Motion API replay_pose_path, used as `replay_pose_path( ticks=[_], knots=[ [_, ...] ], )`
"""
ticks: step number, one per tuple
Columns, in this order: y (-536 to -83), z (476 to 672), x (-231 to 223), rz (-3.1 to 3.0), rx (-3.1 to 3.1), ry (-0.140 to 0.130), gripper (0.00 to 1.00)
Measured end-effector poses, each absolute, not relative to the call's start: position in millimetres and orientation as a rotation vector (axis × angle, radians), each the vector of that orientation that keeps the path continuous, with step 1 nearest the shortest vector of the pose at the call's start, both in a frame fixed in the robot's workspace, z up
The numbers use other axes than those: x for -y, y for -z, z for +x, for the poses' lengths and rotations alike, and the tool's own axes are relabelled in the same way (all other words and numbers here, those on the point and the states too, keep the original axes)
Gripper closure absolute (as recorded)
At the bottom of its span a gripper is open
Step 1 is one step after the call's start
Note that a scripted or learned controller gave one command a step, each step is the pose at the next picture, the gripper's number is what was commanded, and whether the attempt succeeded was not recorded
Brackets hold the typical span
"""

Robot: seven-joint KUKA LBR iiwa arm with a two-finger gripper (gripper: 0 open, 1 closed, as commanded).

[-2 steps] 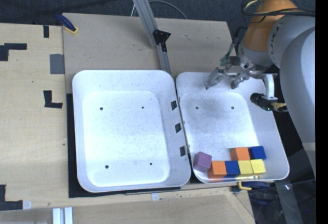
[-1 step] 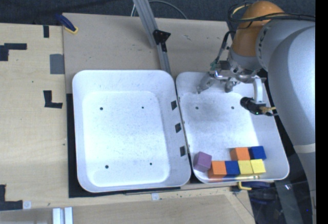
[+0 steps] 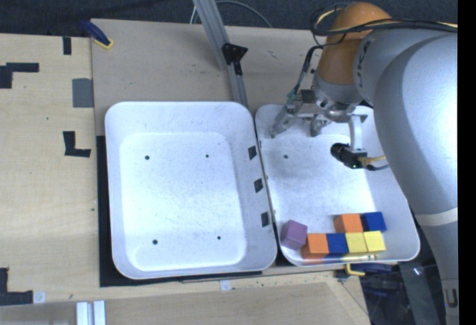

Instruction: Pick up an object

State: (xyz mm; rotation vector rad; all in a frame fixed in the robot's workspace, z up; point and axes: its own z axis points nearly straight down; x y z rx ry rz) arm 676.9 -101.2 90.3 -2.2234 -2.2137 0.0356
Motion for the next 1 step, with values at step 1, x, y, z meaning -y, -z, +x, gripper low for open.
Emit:
replay_pose_path(
  ticks=[1],
  knots=[
    [-91.8,660.5,90.4,-2.221,2.220,-0.005,0.00]
  ],
)
